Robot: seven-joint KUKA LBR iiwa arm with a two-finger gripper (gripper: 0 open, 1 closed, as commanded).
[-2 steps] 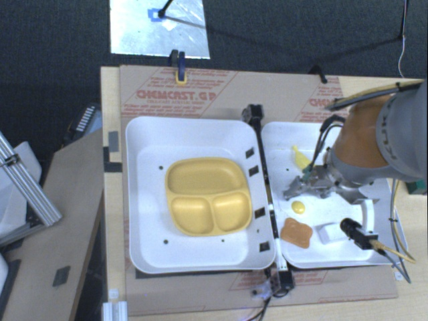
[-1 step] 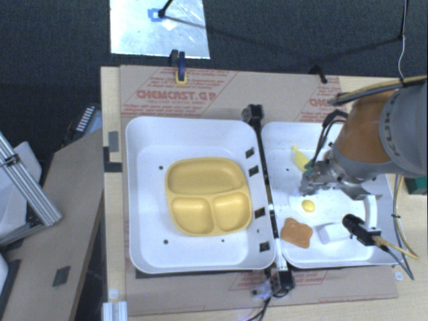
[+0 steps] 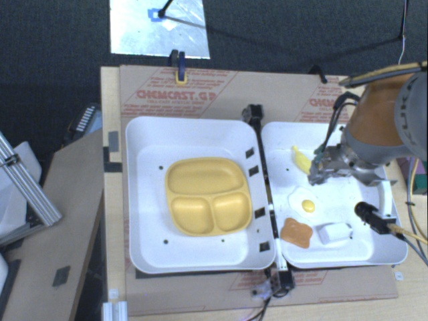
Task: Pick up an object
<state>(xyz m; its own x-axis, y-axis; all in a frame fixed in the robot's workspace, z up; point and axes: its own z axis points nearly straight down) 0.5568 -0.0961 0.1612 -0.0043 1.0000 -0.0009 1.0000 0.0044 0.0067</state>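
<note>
Looking down on the bench (image 3: 200,93), we see the grey arm (image 3: 378,119) reaching in from the right over the right bin (image 3: 281,136). Its gripper (image 3: 316,174) sits low near that bin's middle. We cannot tell how far the gripper is open, or whether it has hold of anything.

Just to its left a yellow banana piece (image 3: 300,158) lies tilted on the bin floor. It is either very near the gripper's tip or touching it; we cannot tell which. A fried egg (image 3: 304,204), white with a yellow yolk, lies just in front of the gripper, near but apart. Toward the front edge an orange-brown toast slice (image 3: 296,233) lies just beside a small white block (image 3: 334,233).

The left bin (image 3: 144,199) holds a yellow tray (image 3: 204,196) with three compartments, lying flat near its middle, well apart from the gripper.
</note>
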